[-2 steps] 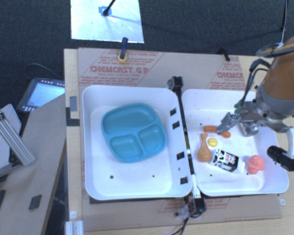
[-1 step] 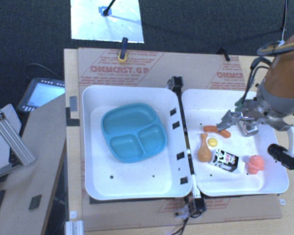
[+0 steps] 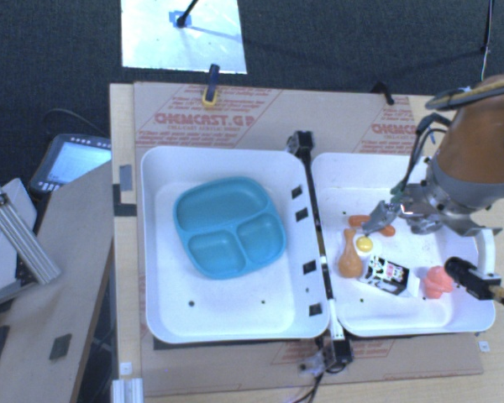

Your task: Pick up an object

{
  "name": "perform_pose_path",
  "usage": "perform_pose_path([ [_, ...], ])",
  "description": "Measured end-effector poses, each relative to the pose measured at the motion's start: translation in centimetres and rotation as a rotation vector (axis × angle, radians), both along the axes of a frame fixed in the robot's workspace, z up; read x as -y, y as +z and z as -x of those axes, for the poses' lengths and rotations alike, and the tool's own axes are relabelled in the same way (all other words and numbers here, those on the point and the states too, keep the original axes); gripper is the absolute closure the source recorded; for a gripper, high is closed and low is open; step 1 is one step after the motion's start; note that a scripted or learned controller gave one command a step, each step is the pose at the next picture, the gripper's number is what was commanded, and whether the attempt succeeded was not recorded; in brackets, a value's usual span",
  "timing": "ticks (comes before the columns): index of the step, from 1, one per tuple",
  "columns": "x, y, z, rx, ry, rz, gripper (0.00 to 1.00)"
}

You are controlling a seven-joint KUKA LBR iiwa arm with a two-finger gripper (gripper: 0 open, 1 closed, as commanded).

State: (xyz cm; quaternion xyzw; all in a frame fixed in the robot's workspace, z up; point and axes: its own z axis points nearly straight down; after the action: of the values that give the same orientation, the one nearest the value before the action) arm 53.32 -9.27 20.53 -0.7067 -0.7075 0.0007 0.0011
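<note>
Fixed camera above bench [image 3: 124, 259], looking down at a slant, both bins [image 3: 235, 330] in frame

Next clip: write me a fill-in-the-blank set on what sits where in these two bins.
The blue tray lies in the white bin on the view's ____.
That tray has ____ compartments.
The gripper hangs over the second bin, on the view's ____.
There the pink toy lies beside a ____-and-white carton.
Missing: left; three; right; black.
</note>
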Motion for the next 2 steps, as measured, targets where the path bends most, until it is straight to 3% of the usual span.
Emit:
perform_pose_path([
  [2, 0.4, -10.3, 0.4, 0.001, 0.0, 0.0, 0.0],
])
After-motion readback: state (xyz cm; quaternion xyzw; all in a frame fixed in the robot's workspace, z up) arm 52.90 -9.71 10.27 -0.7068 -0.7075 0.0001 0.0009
